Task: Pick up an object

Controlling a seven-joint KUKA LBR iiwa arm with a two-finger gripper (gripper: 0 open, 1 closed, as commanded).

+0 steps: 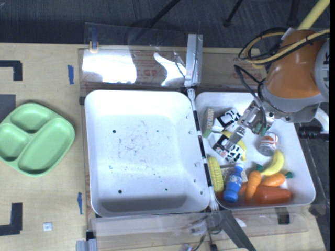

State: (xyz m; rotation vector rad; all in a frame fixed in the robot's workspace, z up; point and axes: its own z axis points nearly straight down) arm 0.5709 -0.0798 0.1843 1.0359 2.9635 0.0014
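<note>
The right bin (306, 156) holds a pile of small objects. Among them are a corn cob (215, 172), a blue bottle (233, 183), a carrot (252, 184), a banana (274, 163), a long red item (270, 194) and a small can (268, 143). A black, white and yellow toy (232, 150) lies mid-bin, and a black-and-white one (226, 118) sits behind it. My gripper (238, 132) reaches in from the right, low over the space between these two toys. Nothing visibly hangs from it.
The left bin (104, 106) is bare white plastic. A green divided plate (34, 138) rests on the bench at far left. A clear panel (136, 61) stands behind the bins. The arm's orange band (293, 69) and cables hang over the right bin's back corner.
</note>
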